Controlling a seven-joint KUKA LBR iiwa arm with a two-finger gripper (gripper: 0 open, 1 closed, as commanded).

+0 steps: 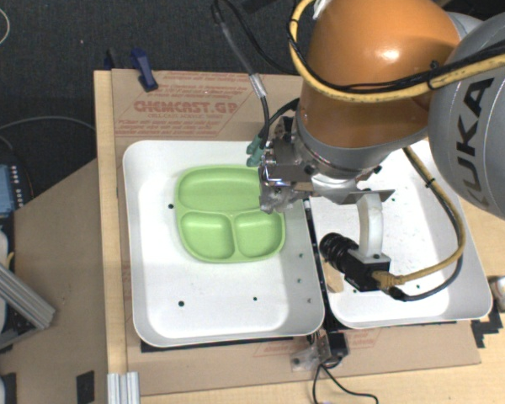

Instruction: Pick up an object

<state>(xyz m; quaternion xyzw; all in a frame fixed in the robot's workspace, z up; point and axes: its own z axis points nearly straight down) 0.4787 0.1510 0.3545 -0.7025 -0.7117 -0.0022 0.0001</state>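
Since the near stretch of the left bin (151,310) lies bare white, with just a few dark specks, the sole candidate for picking sits farther in: a green divided plate (227,213) resting flat in the bin's middle, reaching toward its right wall. It has two small compartments on its near side and one long compartment on its far side, with raised ridges between them and a rounded outer lip. By its look it is moulded plastic, so I judge it light and stiff, not fragile, but smooth enough to slip under a poor pinch. Lying flat, it offers little to grasp from above; the outer lip or a ridge between compartments seems the best hold. At the plate's far right corner, beside the bin's right wall, the gripper (273,194) hangs under the bulky wrist, touching or nearly touching the rim; I cannot tell how it is set, nor whether it has any hold.
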